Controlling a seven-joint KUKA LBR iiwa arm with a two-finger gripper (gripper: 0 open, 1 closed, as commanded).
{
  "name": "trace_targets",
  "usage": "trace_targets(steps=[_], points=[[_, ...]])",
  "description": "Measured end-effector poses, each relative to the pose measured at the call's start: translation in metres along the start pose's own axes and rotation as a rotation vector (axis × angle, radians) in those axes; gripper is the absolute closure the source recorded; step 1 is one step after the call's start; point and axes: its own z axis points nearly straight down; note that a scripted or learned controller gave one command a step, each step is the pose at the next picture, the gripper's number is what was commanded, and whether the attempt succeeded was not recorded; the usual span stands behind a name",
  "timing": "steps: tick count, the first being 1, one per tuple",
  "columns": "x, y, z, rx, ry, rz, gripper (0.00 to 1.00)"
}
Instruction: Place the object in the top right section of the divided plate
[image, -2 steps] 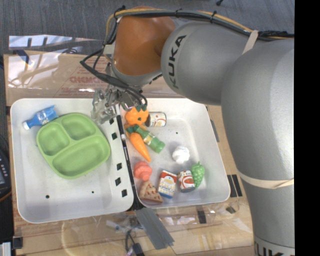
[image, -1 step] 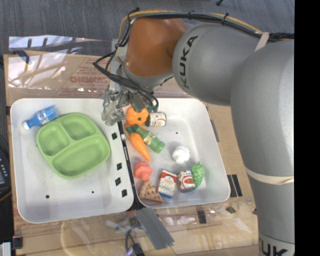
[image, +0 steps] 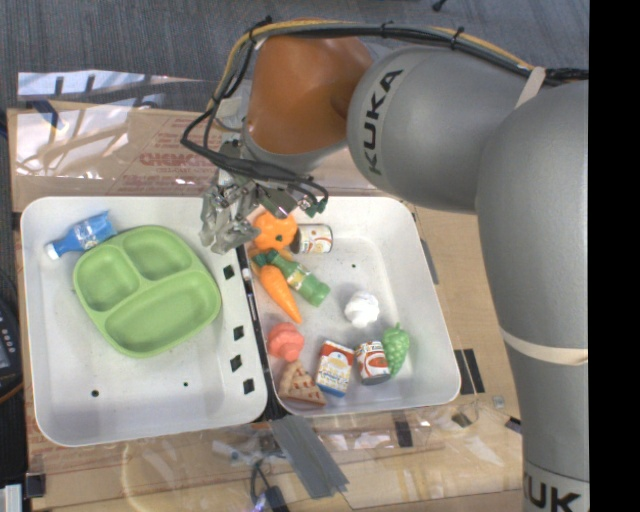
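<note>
Camera view showed the gripper (image: 228, 222) low over the seam between the two bins, at the left edge of the right bin (image: 425, 300), just beside the orange fruit (image: 275, 233) and the carrot (image: 280, 289); whether its pincer was released or clenched could not be told. The divided plate (image: 145, 290) lay in the left bin (image: 60, 400), its top right section at about one o'clock. The pick step seemed in hand; which object was meant was unclear. Next would come a secure grasp, then a carry toward nine o'clock

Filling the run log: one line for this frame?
arm: over bins' divider | pincer: at right bin's top-left, beside orange toy | green plate: left bin, sections bare | blue bottle: beside plate
</note>
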Motion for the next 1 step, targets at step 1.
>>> trace_targets(steps=[1], points=[[-0.0311,0.0387,0.0720,-0.003,0.003,-0.269,1.00]])
